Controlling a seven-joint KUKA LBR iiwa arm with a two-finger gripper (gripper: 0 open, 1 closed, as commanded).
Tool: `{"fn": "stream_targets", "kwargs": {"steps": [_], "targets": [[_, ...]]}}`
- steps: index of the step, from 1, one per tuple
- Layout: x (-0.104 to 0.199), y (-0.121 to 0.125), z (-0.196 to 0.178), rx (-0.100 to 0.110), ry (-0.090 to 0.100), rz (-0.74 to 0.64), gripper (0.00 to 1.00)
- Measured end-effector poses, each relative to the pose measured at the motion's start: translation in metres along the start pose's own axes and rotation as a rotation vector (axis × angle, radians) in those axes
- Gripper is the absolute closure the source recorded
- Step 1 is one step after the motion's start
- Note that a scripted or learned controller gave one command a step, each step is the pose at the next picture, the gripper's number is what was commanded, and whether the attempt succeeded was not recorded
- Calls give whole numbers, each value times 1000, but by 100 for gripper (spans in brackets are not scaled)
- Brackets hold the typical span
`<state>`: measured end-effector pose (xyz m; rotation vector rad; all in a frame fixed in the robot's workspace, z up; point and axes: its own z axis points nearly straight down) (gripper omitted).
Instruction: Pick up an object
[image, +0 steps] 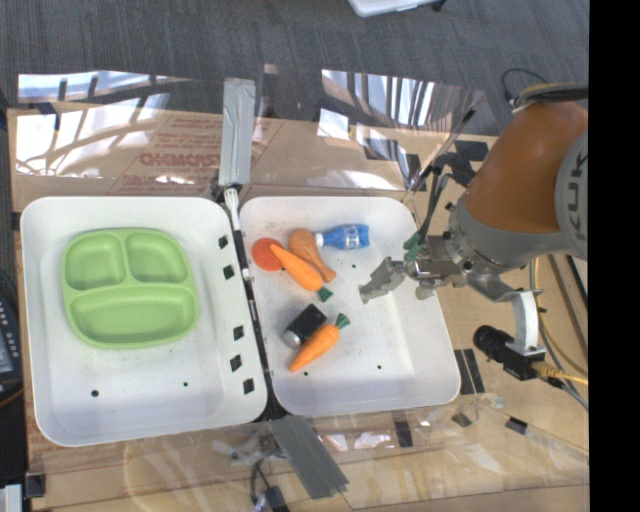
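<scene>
The right bin (420, 350) holds several small items. A blue bottle (345, 237) lies at the back. In front of it sit an orange pear-shaped piece (312, 252), a red-orange disc (262, 254) and a carrot (298, 268). Nearer the front are a black block (304, 322) and a second carrot (318, 344). My gripper (402, 286) hangs over the right half of this bin, to the right of the items. It is open, with bare bin floor showing between its fingers (378, 281). It touches none of the objects.
The left bin (40, 380) carries a green divided plate (128, 287). A ridge with black tabs (240, 300) separates the two bins. The arm's orange band (520, 170) and cables (520, 345) overhang the right bin's right rim.
</scene>
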<state>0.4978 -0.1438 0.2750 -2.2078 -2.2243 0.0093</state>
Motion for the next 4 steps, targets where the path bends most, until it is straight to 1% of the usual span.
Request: {"fn": "stream_targets", "kwargs": {"steps": [1,2,3,4], "targets": [[40,40,90,3,0,-124,0],[39,-1,180,-17,-6,-142,0],[37,2,171,-21,-10,-145,100],[69,42,64,-9,-2,-235,100]]}}
